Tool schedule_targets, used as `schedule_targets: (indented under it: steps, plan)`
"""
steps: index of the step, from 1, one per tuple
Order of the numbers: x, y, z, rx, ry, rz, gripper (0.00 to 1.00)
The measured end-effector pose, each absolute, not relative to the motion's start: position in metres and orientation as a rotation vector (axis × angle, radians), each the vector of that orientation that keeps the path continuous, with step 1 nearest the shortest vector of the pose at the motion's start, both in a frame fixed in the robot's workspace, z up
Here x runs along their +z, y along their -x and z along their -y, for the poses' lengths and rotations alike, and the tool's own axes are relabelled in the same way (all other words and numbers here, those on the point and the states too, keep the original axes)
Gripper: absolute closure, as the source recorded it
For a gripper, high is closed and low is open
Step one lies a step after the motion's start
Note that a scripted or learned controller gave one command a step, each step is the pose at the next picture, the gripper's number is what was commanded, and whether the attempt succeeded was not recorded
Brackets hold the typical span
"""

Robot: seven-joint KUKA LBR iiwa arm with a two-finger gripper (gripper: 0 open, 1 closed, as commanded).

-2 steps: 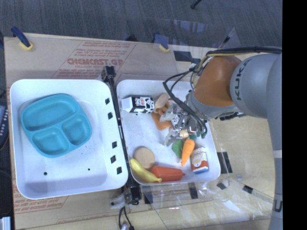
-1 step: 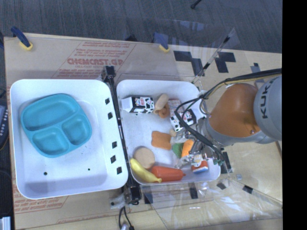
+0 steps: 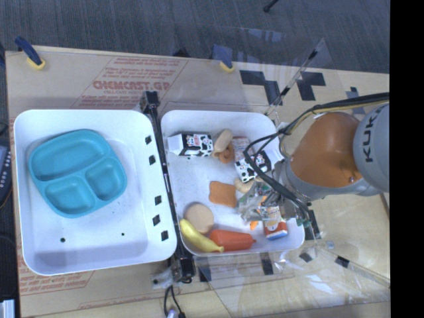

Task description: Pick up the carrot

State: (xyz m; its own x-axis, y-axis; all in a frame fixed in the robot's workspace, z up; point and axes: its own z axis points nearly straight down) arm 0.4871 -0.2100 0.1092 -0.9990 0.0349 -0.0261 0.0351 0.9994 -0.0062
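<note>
carrot point(image 3: 231, 239) | lower left of gripper point(image 3: 260, 204), apart | gripper state unclear

the carrot point(image 3: 232, 239) is orange, the banana point(image 3: 199, 238) beside it yellow. a carton point(image 3: 192, 144) wears black-and-white cow patches. the divided plate point(image 3: 76, 171) is turquoise.

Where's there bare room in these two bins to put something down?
Left bin: bare floor along its near side below the blue tray, and a strip to the tray's right. Right bin: a small patch left of the orange slice, below the milk carton. Around the carrot, banana and gripper it's crowded.
</note>
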Motion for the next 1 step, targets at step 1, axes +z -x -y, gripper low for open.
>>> schedule_targets:
  steps: [1]
  plan:
    - [0.1252,-0.478,0.166,0.001,-0.874,-3.015,1.0]
